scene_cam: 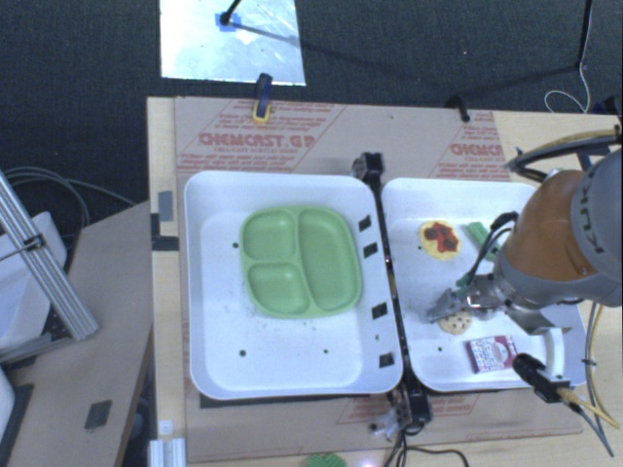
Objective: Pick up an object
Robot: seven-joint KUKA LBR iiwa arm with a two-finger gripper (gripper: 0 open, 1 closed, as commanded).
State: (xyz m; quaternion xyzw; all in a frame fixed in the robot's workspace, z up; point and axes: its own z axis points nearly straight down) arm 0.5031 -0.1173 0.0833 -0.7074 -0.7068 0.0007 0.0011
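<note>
My gripper (446,309) is low in the right bin (414,261), its dark fingers pointing left, right beside a small tan cookie (454,324) that lies just below them. A round yellow piece with a red top (440,238) lies at the bin's back, with a small green piece (477,233) to its right. A pink box (491,354) lies near the front edge. Nothing is visibly held between the fingers.
The left bin (209,261) holds a green three-compartment plate (299,263). A black divider with clips (382,270) runs between the bins. The arm's orange band (550,232) covers the right bin's right side. Cables lie at the bench's front edge.
</note>
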